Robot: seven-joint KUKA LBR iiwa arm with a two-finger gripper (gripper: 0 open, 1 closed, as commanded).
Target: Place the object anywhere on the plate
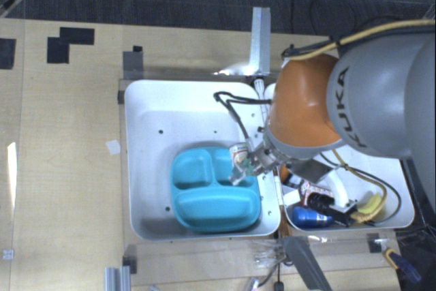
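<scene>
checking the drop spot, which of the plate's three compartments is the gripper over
The small upper-right compartment of the blue plate: the gripper is at its right rim, away from the upper-left one and the large bottom one.

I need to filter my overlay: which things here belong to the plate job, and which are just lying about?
Job:
blue divided plate in the left bin
gripper over the plate's right compartment, a small pale object at its tip, too blurred to name

Lying about, in the right bin:
blue cylinder
yellow object
</scene>
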